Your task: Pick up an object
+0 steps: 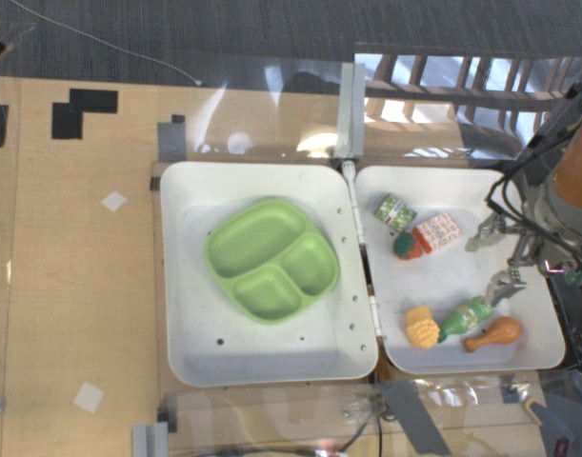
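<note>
The right bin (pixel 548 355) is lying in the lower right of the frame and is holding several small things. Near its upper left corner a small green-and-white can (pixel 394 211) is lying, and just below it a red-and-white carton (pixel 438 230) is touching a toy with a green top and an orange body (pixel 406 246). Along the lower edge, a yellow corn piece (pixel 422 328), a green bottle (pixel 467 317) and a brown drumstick (pixel 496 332) are lying close together in a row.

The left bin (pixel 190 350) is filling the centre of the frame and is carrying a green divided plate (pixel 271 258), tilted, with bare white floor around it. In the right bin, the middle of the floor and the upper right part are staying open.

The arm is coming in from the right edge, with black cables hanging beside it. The gripper (pixel 494 260) is hanging above the right side of the right bin, just above the bottle's top. Its two fingers are spread apart and are pinching nothing.
</note>
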Available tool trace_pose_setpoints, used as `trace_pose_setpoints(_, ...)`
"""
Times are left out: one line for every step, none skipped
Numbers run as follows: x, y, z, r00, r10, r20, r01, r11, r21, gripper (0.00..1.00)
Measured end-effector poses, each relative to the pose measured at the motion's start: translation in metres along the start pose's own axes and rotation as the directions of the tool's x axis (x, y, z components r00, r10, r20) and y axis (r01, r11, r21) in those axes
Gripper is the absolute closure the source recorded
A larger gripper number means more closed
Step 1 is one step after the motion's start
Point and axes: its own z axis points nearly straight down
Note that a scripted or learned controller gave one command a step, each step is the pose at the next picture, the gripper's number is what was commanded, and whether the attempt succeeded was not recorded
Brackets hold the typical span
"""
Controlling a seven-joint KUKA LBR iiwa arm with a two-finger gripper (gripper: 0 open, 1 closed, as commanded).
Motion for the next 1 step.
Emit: trace_pose_setpoints(-0.0793,0.0426,0.0965,0.916,0.400,0.017,-0.400,0.916,-0.005,0.00)
